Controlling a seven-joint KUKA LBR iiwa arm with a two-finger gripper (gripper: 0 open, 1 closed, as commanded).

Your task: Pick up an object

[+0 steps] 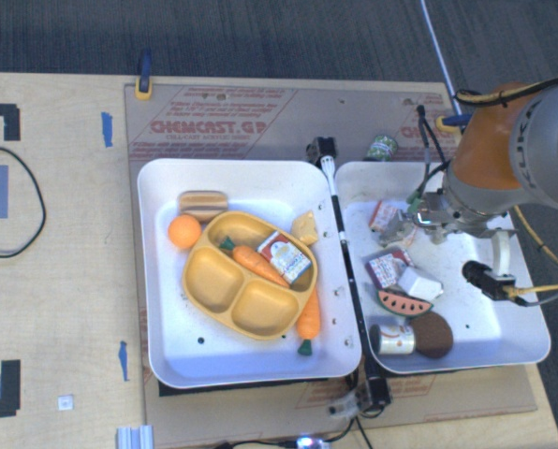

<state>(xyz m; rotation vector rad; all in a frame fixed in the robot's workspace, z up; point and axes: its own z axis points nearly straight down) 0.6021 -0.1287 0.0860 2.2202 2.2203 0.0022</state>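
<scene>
My gripper (425, 217) hangs low over the back of the right bin (527, 340), under the grey wrist and orange band. Just left of it lies a red-and-white packet (385, 215). A second red-and-white packet (387, 268) lies a little nearer the front, with a white block (419, 283) and a watermelon slice (403, 302) beside it. A brown round object (434, 336) and a silver can (393, 340) sit at the bin's front left. I see nothing held by the gripper.
The left bin (157, 251) holds a yellow divided plate (213, 279) with a carrot (257, 263) and a small carton (287, 256). Around the plate lie an orange ball (184, 232), a bun (203, 201) and a second carrot (309, 318). A black fitting (485, 277) with a yellow cable hangs off the wrist.
</scene>
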